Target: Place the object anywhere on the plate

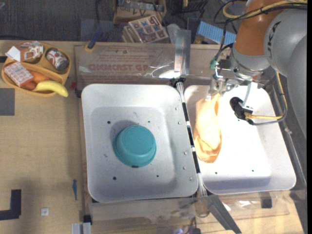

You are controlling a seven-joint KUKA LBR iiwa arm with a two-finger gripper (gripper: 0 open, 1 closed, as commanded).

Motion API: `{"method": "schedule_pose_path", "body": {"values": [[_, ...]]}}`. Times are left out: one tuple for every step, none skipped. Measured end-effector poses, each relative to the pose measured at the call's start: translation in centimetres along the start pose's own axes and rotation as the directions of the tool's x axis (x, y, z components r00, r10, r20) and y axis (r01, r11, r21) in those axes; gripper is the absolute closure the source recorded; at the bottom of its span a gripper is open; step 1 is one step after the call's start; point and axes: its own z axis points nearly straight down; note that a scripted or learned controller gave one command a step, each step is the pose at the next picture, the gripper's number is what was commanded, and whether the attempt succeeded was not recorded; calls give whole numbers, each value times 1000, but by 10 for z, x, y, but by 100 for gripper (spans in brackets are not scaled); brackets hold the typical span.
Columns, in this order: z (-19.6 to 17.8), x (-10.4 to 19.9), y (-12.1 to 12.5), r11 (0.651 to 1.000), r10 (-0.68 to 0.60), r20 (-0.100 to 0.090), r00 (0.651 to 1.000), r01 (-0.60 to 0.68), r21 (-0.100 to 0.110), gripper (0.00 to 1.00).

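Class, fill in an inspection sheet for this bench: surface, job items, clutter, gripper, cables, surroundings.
Surface: two white bins, left bin and right bin, on a wooden bench.
Job's things: teal plate, seemingly upturned, in the left bin; orange cloth hanging from the gripper into the right bin.
Clutter: nothing seen in the bins.
Grippers: gripper pinching the cloth's top.
Cables: yellow cable over the right bin.
Surroundings: tray of toy food, upper left.

**Bench layout, overhead camera**

Two bins side by side: left bin point(97, 106), right bin point(273, 155), touching along the middle. Upturned bowl point(135, 146) in left bin, near centre. Cloth point(208, 128) in right bin, against its left wall, hanging from gripper point(218, 87) at the far edge. Tray of snacks point(34, 72) on bench, far left, with banana point(51, 87) on its near rim.
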Motion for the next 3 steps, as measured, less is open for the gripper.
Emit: {"method": "schedule_pose_path", "body": {"values": [[-40,-1,0,1000,0,-1,1000,0,-1,100],[-46,37,-23,922,-387,-2,922,387,1,100],[-43,65,-56,702,-712,-2,702,712,-1,100]]}}
